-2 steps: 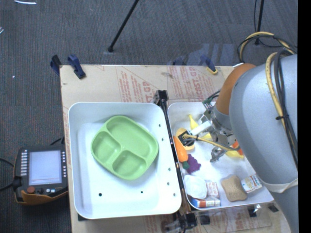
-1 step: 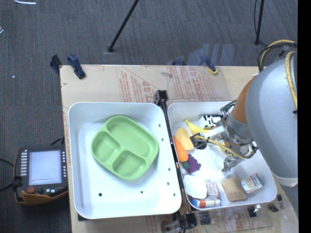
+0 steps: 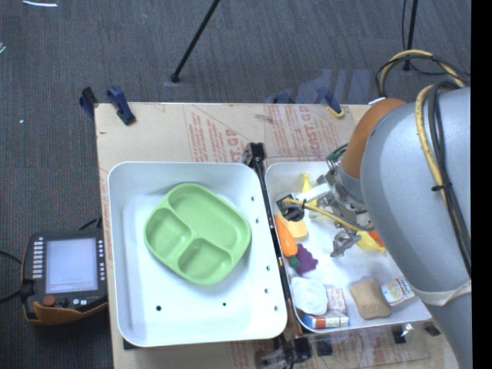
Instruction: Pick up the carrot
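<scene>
- Camera view looks down at a slant on my tabletop (image 3: pixel 192 129), a bare board that carries two white bins side by side.
- I take the right bin (image 3: pixel 400 314) as my landmark; my grey arm (image 3: pixel 419 198) comes in over its right side and covers much of it.
- My jaws (image 3: pixel 342 241) hang above the middle of that bin; they are too small and too cluttered with wiring for me to tell whether they are spread or pressed together.
- I see nothing between them.
- The carrot (image 3: pixel 286 237) lies inside the right bin against its left wall, about halfway along it, to the left of my jaws and apart from them.
- Purple grapes (image 3: pixel 305 260) sit in the bin just beside the carrot, on its near side.
- A yellow block (image 3: pixel 297 227) lies touching the carrot's far end, between it and my wrist.
- A white round thing (image 3: pixel 309 294) rests near the bin's front left corner, with a small red and white box (image 3: pixel 335 298) next to it.
- A brown slice of bread (image 3: pixel 370 298) lies along the bin's front edge, right of that box, and a little carton (image 3: pixel 397 289) sits right of it.
- The left bin (image 3: pixel 131 314) touches the right bin's left wall; a green divided plate (image 3: pixel 197 233) lies in it.
- A pendant (image 3: pixel 65 275) with a screen sits on the floor, far left of the right bin.
</scene>
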Robot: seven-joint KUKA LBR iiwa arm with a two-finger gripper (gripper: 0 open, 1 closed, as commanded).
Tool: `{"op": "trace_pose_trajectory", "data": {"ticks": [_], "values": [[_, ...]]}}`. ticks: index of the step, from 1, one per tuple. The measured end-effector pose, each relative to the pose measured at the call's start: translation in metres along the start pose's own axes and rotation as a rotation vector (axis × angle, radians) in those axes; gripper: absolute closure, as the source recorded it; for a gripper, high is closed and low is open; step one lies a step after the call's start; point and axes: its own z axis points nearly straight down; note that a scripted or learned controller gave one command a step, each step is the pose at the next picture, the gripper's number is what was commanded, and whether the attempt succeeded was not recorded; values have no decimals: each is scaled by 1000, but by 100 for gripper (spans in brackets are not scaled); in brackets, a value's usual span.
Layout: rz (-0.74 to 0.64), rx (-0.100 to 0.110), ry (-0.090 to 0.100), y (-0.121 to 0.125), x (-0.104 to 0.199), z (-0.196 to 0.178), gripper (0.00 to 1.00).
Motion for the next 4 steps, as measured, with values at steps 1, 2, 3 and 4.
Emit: {"op": "trace_pose_trajectory", "data": {"ticks": [1,2,3,4], "values": [[-7,1,-9,-1,-1,-7,100],[-264,-8,10,-26,-12,-151,100],[-265,-5,1,-27,-14,-146,0],[-145,1,-9,30,-51,-46,0]]}}
